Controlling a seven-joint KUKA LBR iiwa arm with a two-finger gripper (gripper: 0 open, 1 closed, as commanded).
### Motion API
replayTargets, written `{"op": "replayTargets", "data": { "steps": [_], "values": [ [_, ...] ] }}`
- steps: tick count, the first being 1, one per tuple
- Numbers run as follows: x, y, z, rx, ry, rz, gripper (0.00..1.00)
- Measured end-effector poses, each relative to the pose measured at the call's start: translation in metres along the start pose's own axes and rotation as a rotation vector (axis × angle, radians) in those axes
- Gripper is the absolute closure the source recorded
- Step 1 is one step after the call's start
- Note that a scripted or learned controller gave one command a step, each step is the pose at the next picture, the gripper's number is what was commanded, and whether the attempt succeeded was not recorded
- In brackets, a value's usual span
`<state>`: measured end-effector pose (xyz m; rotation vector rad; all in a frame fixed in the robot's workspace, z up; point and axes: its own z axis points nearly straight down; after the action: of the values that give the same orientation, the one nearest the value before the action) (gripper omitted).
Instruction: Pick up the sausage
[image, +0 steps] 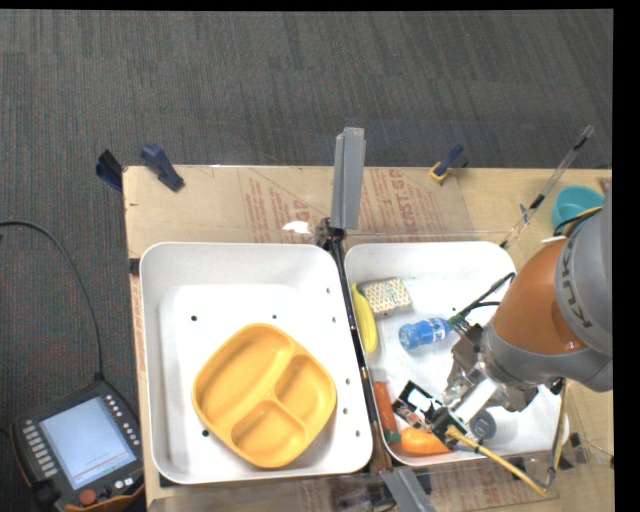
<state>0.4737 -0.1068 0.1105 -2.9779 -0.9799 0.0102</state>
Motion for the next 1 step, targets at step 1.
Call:
{"op": "replayTargets", "data": {
  "steps": [1],
  "values": [
    [-0.0003,-0.0007,-0.008,0.005,-0.002,0.003,1.0]
  ]
}}
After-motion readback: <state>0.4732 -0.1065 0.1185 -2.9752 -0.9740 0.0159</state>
